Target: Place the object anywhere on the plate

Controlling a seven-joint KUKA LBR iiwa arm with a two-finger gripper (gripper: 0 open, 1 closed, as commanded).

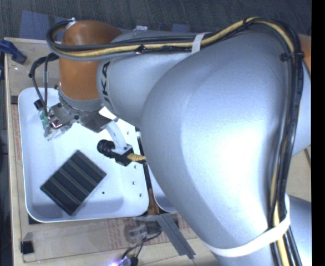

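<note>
Arm (218, 121) of mine, grey and bulky, reaches in from the right and crosses over both bins. My orange band (85, 60) sits above the far end of the left bin (25, 148), with the wrist turned down into it. That bin holds a black ridged slab (74, 182), lying flat and skewed toward the lower left of the view. The right bin (163, 203) is mostly hidden under me, showing a strip of its near corner. My gripper (52, 123) hangs over the left bin's upper-left floor, apart from the slab. From this angle I cannot tell how far it is open, or whether it grips anything.
</note>
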